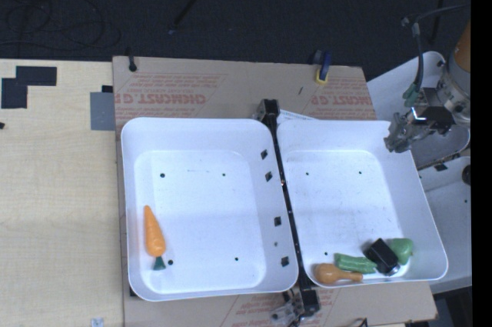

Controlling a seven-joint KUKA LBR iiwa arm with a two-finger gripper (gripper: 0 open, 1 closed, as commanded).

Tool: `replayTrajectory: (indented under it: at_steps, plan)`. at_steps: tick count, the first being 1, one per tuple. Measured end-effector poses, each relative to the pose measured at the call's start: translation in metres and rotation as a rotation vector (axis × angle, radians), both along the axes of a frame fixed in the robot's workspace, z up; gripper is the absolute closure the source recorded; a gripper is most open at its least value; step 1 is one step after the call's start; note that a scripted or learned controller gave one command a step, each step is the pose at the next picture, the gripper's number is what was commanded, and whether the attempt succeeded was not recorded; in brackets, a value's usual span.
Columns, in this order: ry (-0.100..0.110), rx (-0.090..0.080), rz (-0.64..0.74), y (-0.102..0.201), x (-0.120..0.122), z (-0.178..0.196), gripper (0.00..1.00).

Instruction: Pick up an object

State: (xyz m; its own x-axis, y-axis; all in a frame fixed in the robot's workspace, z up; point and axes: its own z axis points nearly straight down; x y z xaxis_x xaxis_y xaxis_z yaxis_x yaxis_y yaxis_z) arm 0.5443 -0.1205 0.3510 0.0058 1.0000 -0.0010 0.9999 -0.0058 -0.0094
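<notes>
A toy carrot (154,234) lies near the front left corner of the left bin (196,129). An orange pear (335,274), green things (355,263) and a black block (382,255) crowd the right bin's (338,133) front edge. The tool (400,135) hangs over that bin's back right corner, its grip unclear.

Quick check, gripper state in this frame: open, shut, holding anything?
Gripper: cannot be told; it sits above the right bin's far right rim, apart from the objects at the bin's near edge.

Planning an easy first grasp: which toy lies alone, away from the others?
The orange carrot, alone in the left bin; the other toys cluster in the right bin's near corner.
</notes>
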Motion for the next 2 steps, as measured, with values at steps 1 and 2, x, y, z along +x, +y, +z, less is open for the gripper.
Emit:
replayTrajectory:
  at_steps: [1, 2]
  plan:
    - [-0.005, 0.001, 0.003, -0.028, -0.047, -0.005, 1.00]
    - [-0.002, 0.000, 0.003, -0.096, 0.010, -0.113, 1.00]
